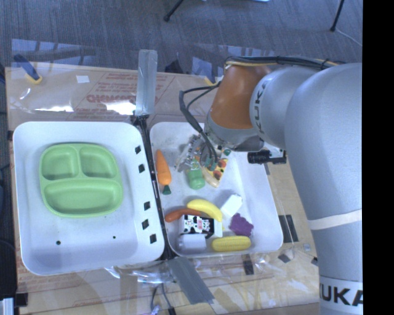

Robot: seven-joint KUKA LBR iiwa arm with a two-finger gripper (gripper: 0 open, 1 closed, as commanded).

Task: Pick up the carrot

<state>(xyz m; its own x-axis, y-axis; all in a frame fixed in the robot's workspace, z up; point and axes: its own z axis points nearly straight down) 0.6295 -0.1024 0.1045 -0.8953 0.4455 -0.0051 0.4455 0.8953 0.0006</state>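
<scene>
Blue-grey carpet floor (92, 21), dark stand legs (175, 9) at top, pale wooden bench (80, 86) under clear plastic sheeting

Carrot (162, 170) lies along right bin's (266, 203) left wall. Gripper (192, 154) hangs just right of it, above a green bottle (196, 178).

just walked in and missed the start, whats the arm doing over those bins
A grey KUKA arm reaches in over the right bin, its gripper low among the toy food near a green item. The carrot it is meant to pick up lies untouched beside the bin's left wall, apart from the gripper. A banana, corn and a purple piece sit nearer the front. The left bin holds a green divided plate.
</scene>
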